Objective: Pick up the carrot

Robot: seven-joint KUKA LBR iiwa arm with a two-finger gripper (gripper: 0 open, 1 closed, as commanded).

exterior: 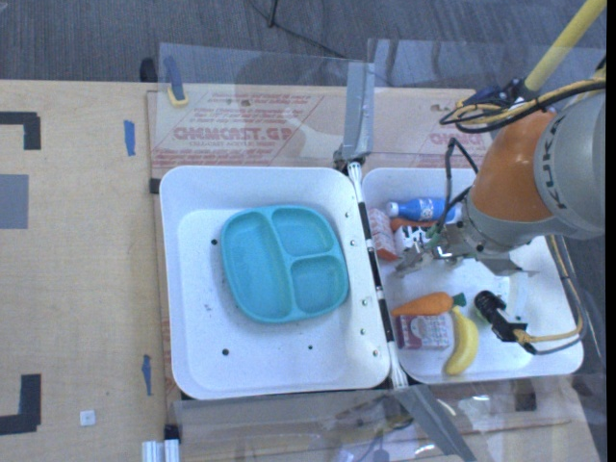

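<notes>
Carrot point(424, 304) lies in the right bin point(563, 359), near its left wall, above a small red packet point(424, 331) and just left of a banana point(464, 345). Above it, apart from it, hangs the gripper point(421, 255); nothing shows between its tips, and how wide it stands I cannot tell.

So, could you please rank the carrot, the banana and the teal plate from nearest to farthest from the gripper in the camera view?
1. Carrot: right bin, just below the gripper.
2. Banana: right bin, lower still, near the bottom rim.
3. Teal plate: left bin, across the divide.
</notes>
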